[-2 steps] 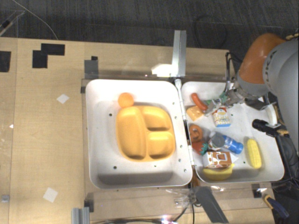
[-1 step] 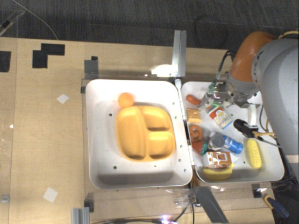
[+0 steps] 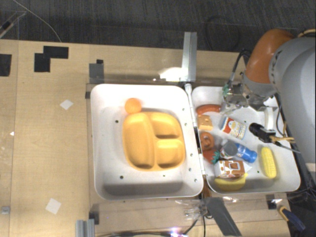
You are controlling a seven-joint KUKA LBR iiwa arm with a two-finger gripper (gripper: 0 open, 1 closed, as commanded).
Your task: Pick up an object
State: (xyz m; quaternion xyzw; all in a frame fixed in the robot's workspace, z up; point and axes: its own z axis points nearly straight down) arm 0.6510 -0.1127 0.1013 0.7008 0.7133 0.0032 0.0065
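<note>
Candidate objects all sit in the right bin point(image 3: 291, 181), piled together, so any grab means working in clutter. A small white carton point(image 3: 233, 127) lies just near-left of the gripper point(image 3: 236, 101); likely the closest target, though that's a guess. Nearer: blue bottle point(image 3: 242, 152), corn cob point(image 3: 268, 162) by the right wall, banana point(image 3: 230, 182) at the near edge with a red-and-white box point(image 3: 230, 168) on it. Red and orange food bits crowd the left wall.

Gripper hovers over the far part of this bin, nothing visibly between its tips; open or closed, cannot tell.

Left bin point(image 3: 103, 181) holds a yellow divided tray point(image 3: 152, 139) and an orange ball point(image 3: 133, 105) touching its far edge.
</note>
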